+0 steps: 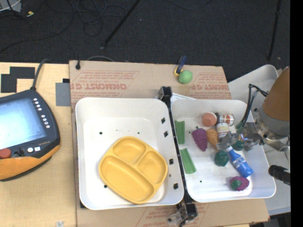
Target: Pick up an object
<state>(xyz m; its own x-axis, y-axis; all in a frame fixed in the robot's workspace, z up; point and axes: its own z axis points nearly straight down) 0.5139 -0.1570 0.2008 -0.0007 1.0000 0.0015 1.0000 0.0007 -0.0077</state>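
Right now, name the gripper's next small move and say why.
Probably a short descent onto one object and a close. The gripper sits low in the right bin, in the cluster of the blue bottle, teal toy and small can, with nothing visibly held.

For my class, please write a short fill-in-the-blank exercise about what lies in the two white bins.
1. The yellow divided tray lies in the ____ bin.
2. The blue bottle lies in the ____ bin.
3. The ball on the cardboard behind the bins is ____.
4. The two sticks near the divider are ____.

Missing words: left; right; green; green
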